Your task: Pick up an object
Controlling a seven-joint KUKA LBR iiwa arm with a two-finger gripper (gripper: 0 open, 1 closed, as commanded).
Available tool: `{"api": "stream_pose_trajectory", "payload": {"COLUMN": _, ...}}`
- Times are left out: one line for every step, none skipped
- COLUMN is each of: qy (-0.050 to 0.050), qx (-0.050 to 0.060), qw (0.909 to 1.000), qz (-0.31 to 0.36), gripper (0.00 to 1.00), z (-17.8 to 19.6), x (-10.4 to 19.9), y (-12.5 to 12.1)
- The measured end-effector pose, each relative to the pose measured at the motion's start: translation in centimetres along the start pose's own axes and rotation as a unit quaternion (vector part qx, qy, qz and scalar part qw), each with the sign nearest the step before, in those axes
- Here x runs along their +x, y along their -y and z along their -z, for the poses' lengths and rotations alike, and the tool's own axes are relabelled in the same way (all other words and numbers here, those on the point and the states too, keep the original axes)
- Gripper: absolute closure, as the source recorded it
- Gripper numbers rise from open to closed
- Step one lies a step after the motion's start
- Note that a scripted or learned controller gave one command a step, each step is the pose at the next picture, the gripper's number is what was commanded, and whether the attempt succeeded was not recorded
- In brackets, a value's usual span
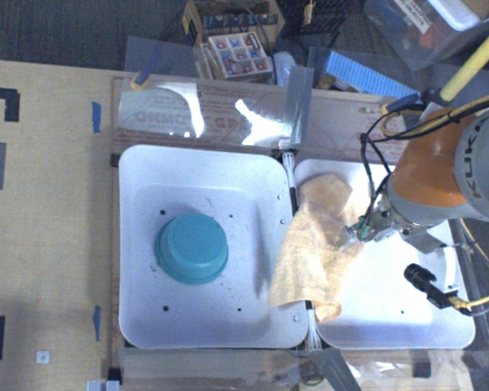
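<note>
On my bench (42, 218), the left bin (137, 175) holds a teal bowl (192, 247) upside down. A tan cloth (312, 245) drapes over the divide into the right bin (403, 323). My pincer (360, 232) meets the cloth; grip state I cannot tell.

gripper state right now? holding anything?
Gripper: down on the tan cloth in the right bin; open or shut, holding or not, cannot be told from this camera view.

Cloth (312, 245) across divider; bowl (192, 247) mid-bin.
</note>
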State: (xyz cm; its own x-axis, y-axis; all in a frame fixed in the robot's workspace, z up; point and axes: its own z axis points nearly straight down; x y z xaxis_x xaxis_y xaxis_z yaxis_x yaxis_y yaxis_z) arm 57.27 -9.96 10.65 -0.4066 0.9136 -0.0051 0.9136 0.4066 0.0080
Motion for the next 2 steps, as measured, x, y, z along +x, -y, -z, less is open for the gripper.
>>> {"api": "stream_pose_trajectory", "payload": {"qy": 0.000, "qx": 0.000, "qw": 1.0000, "qz": 0.000, "gripper": 0.00, "z": 0.0, "x": 0.0, "y": 0.0}}
{"api": "stream_pose_trajectory", "payload": {"qy": 0.000, "qx": 0.000, "qw": 0.9998, "qz": 0.020, "gripper": 0.00, "z": -1.7, "x": -0.5, "y": -1.2}}
